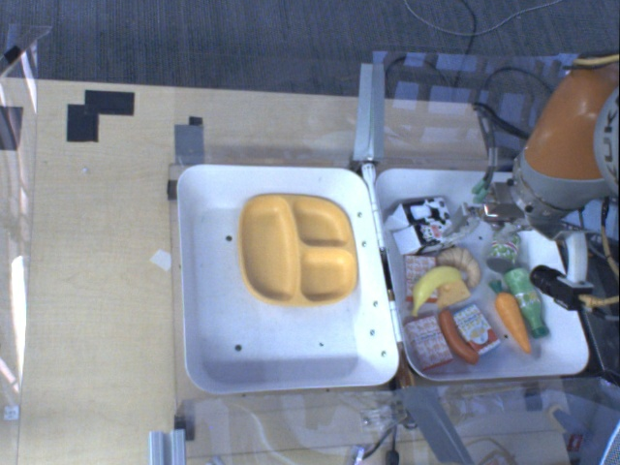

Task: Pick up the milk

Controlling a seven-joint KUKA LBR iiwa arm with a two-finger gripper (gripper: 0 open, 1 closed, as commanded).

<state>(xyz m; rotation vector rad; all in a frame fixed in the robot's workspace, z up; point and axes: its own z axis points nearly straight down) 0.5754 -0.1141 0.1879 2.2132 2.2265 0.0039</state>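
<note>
The milk is a small carton with a black-and-white cow pattern. It lies in the back left part of the right bin. The gripper hangs below the grey and orange wrist at the back of this bin. It is a short way to the right of the milk and apart from it. Nothing can be seen held in it.
In front of the milk lie a croissant, a banana, two brown cracker packs, a sausage, a small box, a carrot, a green bottle and a green can. The left bin holds a yellow divided tray.
</note>
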